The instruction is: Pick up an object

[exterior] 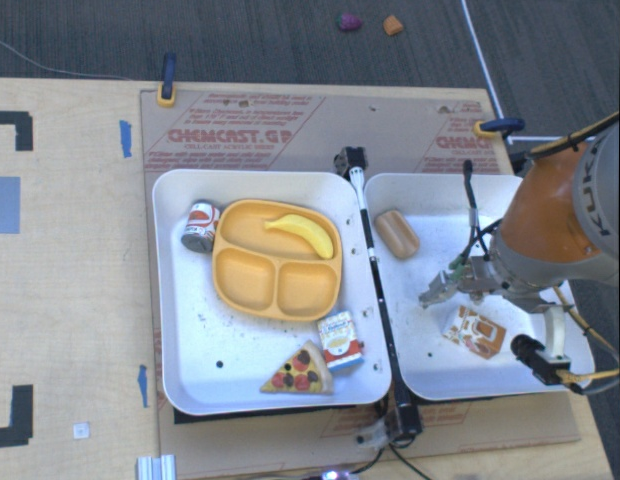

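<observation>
My gripper (437,291) hangs over the middle of the right bin (427,366), pointing left, with the grey and orange arm (550,218) behind it. A brown bread roll (396,233) lies at the bin's far left, apart from the gripper. Just right of the gripper and a little nearer lies a brown-and-white packet (475,332). Nothing shows in the gripper. The left bin (178,363) holds a yellow divided plate (252,278) bearing a banana (302,232), a small can (200,227), a juice carton (340,340) and a toy pizza slice (300,373).
The bins sit on cardboard fixed with clamps (168,80) at the back corners. A black bar (356,183) runs between the bins. A black and yellow fitting (536,358) on the arm's cable sits over the right bin's near right corner.
</observation>
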Robot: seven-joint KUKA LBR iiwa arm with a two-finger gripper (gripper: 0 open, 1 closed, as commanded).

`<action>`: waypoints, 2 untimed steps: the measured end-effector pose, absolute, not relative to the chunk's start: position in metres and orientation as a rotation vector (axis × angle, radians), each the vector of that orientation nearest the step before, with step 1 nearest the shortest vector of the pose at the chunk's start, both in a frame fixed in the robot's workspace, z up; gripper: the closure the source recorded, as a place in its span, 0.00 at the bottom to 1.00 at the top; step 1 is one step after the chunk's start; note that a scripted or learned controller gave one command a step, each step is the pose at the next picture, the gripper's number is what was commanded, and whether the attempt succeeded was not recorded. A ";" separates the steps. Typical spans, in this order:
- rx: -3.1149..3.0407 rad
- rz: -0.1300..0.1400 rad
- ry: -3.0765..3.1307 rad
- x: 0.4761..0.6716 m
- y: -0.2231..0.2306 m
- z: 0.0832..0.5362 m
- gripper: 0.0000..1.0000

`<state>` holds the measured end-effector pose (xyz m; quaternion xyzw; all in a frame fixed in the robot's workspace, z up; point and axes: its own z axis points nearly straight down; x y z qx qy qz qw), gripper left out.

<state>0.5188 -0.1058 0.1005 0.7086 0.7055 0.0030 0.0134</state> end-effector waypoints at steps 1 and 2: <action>2.207 0.015 2.208 0.485 -0.098 0.089 0.00; 2.203 0.014 2.194 0.487 -0.102 0.101 1.00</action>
